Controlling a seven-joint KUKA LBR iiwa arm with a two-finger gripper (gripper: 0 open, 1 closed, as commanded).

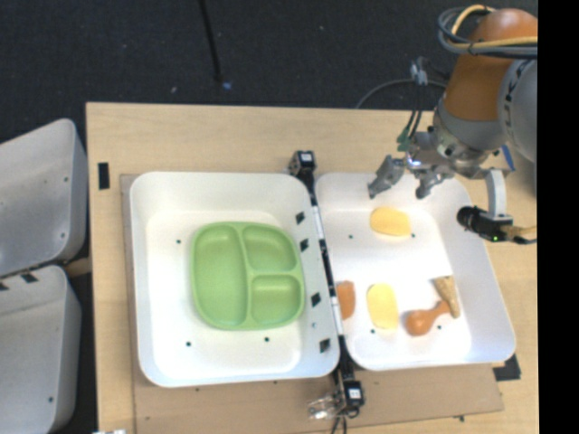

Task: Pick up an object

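Camera view: the left bin holds a green divided tray. In the right bin lie an orange piece, a yellow oblong and a brown drumstick-shaped toy. The yellow oval sits just below the gripper (fingers spread apart, gripping nothing).

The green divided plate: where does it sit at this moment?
The green divided plate lies in the middle of the left bin in the camera view, across the divider from the right bin holding the yellow and orange pieces.
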